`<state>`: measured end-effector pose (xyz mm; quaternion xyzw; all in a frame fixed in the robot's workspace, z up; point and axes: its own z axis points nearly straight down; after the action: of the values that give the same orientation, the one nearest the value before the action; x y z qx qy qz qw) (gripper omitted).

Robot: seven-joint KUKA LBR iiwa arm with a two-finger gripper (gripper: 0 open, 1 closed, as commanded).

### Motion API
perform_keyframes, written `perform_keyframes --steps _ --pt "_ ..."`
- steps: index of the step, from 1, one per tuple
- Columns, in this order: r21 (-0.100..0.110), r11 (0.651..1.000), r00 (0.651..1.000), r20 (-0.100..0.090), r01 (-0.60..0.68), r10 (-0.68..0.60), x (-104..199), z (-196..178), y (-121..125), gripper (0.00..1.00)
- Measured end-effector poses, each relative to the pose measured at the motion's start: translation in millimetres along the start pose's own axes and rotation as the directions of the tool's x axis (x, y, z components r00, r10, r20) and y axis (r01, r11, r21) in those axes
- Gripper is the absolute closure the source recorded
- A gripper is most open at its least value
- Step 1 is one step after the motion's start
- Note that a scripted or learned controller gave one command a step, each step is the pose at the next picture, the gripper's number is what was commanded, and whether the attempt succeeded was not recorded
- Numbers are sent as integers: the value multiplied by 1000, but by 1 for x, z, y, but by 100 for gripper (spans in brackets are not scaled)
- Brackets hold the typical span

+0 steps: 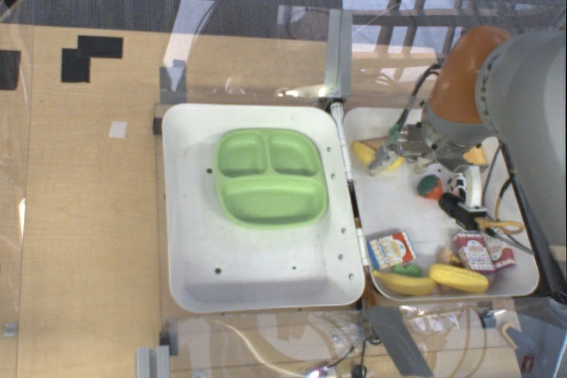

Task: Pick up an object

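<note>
Hand (387, 158) sits low over a yellow toy (363, 153) in the right bin (532, 283); we cannot tell its state, so we judge closing and lifting remain.

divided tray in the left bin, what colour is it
Light green, seen clearly in the camera view: the divided tray.

A matt green plastic tray (269, 177) lies in a smooth white plastic bin (190, 217).
</note>
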<state>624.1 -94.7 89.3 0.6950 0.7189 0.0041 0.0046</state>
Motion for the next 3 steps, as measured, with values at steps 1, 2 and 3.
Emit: perform_keyframes --steps 1,2,3 --pt "-5 1000 1000 -2 8 -8 3 -12 2 100" --pt "-5 1000 1000 -2 8 -8 3 -13 3 0" --pt "-5 1000 1000 -2 8 -8 3 -13 3 0"
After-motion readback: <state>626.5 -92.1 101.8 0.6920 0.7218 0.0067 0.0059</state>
